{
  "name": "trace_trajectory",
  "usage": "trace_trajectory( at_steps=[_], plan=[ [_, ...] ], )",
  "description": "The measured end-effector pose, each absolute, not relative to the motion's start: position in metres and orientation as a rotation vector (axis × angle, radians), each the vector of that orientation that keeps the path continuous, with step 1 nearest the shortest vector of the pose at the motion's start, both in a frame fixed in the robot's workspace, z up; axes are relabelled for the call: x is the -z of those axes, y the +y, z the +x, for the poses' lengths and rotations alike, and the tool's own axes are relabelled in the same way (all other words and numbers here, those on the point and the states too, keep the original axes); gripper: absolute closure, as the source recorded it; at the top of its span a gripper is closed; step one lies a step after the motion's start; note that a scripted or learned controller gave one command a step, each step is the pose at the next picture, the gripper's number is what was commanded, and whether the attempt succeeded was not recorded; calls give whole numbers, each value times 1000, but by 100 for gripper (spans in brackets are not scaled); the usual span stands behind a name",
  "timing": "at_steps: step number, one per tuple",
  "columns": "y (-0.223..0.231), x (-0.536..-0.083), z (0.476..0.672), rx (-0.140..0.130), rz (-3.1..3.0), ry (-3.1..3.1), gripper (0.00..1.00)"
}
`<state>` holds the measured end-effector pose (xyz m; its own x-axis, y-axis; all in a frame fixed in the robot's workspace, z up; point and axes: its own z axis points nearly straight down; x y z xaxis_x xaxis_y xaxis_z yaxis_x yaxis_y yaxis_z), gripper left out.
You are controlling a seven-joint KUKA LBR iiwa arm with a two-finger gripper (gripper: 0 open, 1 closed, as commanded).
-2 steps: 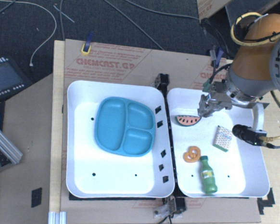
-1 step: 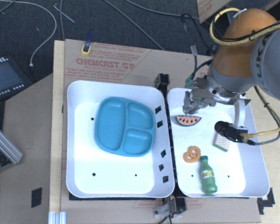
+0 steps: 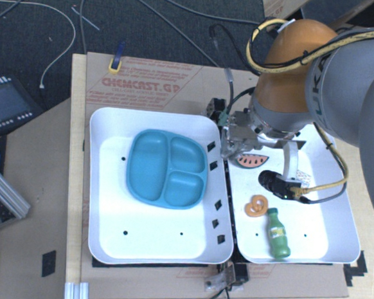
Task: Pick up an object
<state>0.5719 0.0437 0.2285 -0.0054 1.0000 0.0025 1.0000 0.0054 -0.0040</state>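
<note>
My gripper [image 3: 236,145] hangs low over the far left part of the right bin [image 3: 335,235], close to the wall between the two bins. A watermelon slice [image 3: 250,161] lies just to its right, partly under the wrist. Nearer the front lie an orange ring [image 3: 256,206] and a green bottle [image 3: 278,234] with a yellow label, both well apart from the gripper. The arm's body hides the far part of the right bin.
A blue divided plate [image 3: 167,168] lies in the left bin [image 3: 104,216]. A small pale speckled thing [image 3: 303,178] rests right of the watermelon slice. Cables trail across the dark floor beyond the bench.
</note>
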Motion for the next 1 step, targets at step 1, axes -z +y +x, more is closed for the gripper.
trace_trajectory(
  at_steps=[1],
  plan=[
    [92,-233,579,4,-2215,-2228,100]
  ],
)
